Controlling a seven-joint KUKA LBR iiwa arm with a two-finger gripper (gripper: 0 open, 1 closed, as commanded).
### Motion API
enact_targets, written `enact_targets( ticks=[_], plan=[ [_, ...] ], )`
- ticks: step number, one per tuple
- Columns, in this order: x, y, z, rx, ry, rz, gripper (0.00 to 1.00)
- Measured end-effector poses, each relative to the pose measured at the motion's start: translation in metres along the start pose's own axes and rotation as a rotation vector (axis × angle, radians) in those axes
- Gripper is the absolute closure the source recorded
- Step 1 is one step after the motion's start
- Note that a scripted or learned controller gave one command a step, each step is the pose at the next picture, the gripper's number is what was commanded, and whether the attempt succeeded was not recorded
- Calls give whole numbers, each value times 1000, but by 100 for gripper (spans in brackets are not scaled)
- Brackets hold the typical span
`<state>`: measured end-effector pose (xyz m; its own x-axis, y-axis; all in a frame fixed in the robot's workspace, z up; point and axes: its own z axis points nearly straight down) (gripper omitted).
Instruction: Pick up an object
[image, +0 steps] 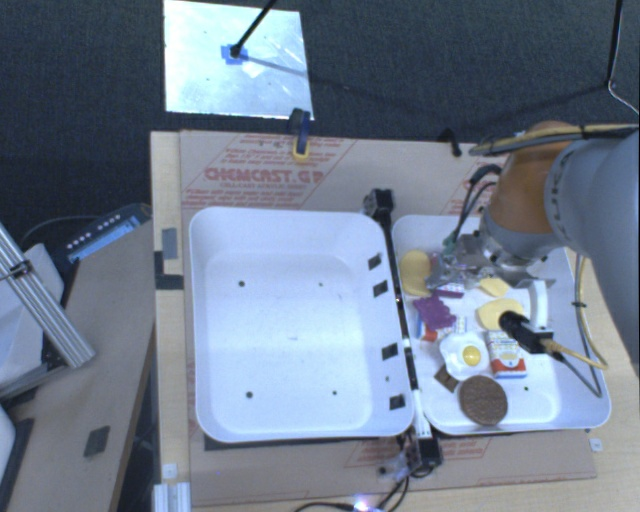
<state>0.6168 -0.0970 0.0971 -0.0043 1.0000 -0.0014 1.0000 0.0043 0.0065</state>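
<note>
Your arm reached into the right bin, its jaws over the purple object beside the yellow piece, jaw state too blurred to tell, brown disc lay nearer the front rim.

1. The arm comes in from the right edge of the camera view as a thick grey link, slanting down and to the left.
2. An orange band wraps the arm just above the wrist, with the grey wrist section directly below it.
3. Dark cables run along the left side of the orange band down to the wrist.
4. The gripper sits at the lower left end of the wrist, a cluster of grey metal parts reaching down and to the left.
5. It hangs low over the upper part of the right bin.
6. The wrist is tilted rather than pointing straight down.
</note>
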Motion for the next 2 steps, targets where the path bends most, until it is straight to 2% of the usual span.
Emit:
enact_targets(
  ticks=[1, 2],
  plan=[
    [30, -60, -93, 0, 3, -1, 100],
    [71, -20, -107, 0, 3, -5, 100]
  ],
)
